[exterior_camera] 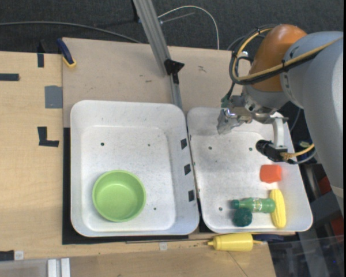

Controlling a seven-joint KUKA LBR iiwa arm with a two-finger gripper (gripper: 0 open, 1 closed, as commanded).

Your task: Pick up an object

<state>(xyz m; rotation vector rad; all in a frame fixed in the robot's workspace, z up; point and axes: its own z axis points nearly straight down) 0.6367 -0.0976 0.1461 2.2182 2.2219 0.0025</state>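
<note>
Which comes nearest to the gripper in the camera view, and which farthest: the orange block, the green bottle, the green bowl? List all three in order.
Measured from the gripper:
1. Orange block, right bin, right side.
2. Green bottle, right bin, near the front edge.
3. Green bowl, left bin, front left corner.
</note>
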